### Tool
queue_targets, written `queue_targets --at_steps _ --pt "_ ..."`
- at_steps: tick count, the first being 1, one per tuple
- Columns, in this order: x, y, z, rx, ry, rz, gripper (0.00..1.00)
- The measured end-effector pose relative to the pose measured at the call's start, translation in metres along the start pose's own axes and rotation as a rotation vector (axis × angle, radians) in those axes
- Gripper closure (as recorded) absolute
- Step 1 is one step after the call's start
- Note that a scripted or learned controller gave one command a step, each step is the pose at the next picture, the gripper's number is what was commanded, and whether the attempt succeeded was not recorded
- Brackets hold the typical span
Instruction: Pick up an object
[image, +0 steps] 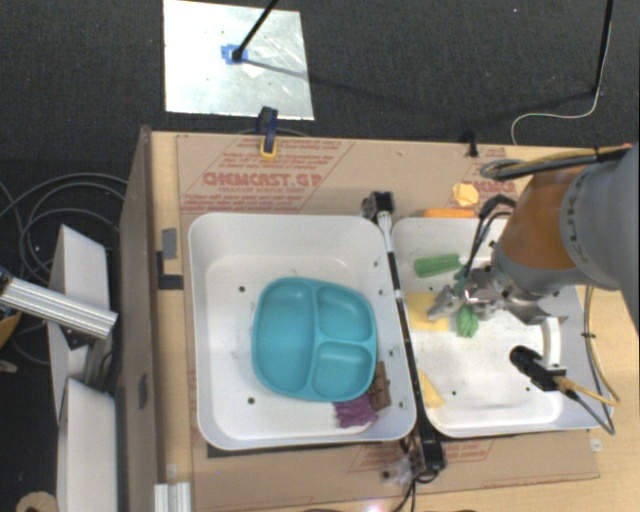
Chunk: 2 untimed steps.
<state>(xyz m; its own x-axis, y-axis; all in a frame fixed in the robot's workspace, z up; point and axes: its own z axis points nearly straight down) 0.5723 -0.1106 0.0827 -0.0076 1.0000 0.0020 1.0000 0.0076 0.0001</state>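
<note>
My two-finger gripper (466, 300) sits low in the right white bin (500, 415) over a small green leafy object (467, 322), closure state I cannot tell, so I judge the pick unconfirmed: nothing lifted, 1 grasp and raise left.

Bench (290, 165): topped with a brown sheet printed in red lettering. Borne directly on it, side by side and touching: left white bin (215, 330) and right white bin (500, 410). A yellow and dark clamp (267, 132) is seen at the far edge. An orange piece (450, 212) is laid just behind the right bin.
</note>
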Motion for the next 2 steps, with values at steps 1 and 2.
queue_targets --at_steps 1,2 --pt "-0.003 0.000 -0.012 -0.003 -0.002 0.003 1.00" --pt "0.077 -0.012 -0.107 -0.008 0.001 -0.005 1.00"
